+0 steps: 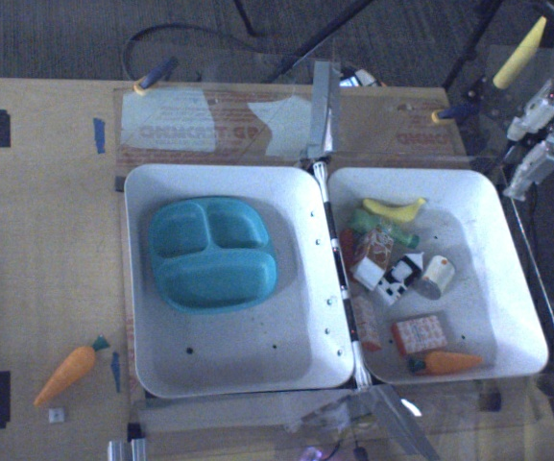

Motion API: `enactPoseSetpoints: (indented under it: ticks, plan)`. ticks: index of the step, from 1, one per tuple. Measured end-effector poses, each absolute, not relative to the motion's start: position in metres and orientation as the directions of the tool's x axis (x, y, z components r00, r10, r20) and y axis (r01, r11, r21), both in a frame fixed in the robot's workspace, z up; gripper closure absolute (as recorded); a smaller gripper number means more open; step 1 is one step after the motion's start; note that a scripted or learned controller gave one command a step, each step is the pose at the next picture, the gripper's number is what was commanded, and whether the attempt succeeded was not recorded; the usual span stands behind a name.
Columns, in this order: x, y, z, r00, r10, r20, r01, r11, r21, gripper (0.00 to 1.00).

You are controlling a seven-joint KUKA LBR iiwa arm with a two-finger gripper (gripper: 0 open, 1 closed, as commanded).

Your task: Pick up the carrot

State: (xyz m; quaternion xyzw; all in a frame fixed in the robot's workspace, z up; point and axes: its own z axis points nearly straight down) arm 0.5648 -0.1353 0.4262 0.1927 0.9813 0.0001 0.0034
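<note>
Pale wooden bench boards [46,257] are seen beneath two shallow white plastic bins, with a stray orange toy carrot [65,375] lying outside them at the near left. Nearer the arm, a second small orange carrot [452,361] is lodged against the right bin's [517,286] near wall, just beside a red patterned block [419,333], so it is judged the likelier target. At the far right edge the grey two-finger gripper [538,152] is held clear of the bins, though whether it is open or closed cannot be told.

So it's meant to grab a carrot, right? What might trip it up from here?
There are two carrots: one in the right bin at its near edge, another lying on the bench outside the bins, probably harder to reach. The bin carrot sits close to a small red box and the bin wall, so the claw, now up beyond the bin's far right corner, might bump either or grab the box instead.
</note>
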Motion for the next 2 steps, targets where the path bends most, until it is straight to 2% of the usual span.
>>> enactPoseSetpoints:
  ticks: [1, 2]
  plan:
    - [0.61, -0.119, 0.417, -0.996, -0.086, -0.011, -0.086, 0.996, -0.001, 0.0]
    - [0.632, -0.128, 0.397, -0.885, -0.465, -0.01, -0.465, 0.886, -0.004, 0.0]
